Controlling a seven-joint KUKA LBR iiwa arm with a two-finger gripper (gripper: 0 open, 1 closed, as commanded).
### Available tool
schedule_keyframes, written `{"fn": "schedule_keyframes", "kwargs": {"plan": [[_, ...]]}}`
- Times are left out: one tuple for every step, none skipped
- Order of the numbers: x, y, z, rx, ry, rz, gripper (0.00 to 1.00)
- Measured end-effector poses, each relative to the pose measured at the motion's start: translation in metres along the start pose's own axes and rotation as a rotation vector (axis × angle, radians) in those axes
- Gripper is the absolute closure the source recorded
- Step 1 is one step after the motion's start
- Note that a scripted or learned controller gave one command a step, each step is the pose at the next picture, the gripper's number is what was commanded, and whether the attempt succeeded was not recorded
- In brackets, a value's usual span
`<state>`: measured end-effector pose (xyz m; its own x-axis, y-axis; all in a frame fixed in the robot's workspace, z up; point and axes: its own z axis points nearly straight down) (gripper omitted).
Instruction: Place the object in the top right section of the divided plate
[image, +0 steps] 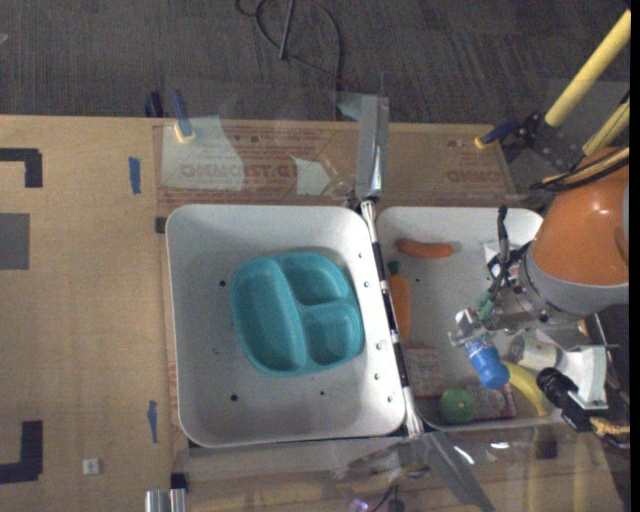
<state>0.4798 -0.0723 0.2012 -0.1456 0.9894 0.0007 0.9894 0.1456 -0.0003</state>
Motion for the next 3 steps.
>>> {"fn": "schedule_keyframes", "kwargs": {"plan": [[0.037,0.080,-0.008,-0.004,-0.003,-0.214,1.00],[0.114,0.083,0.017,0.002,0.000,-0.194,1.00],[0.127,0.059,-0.017,-0.001,-0.002,0.004,1.00]]}}
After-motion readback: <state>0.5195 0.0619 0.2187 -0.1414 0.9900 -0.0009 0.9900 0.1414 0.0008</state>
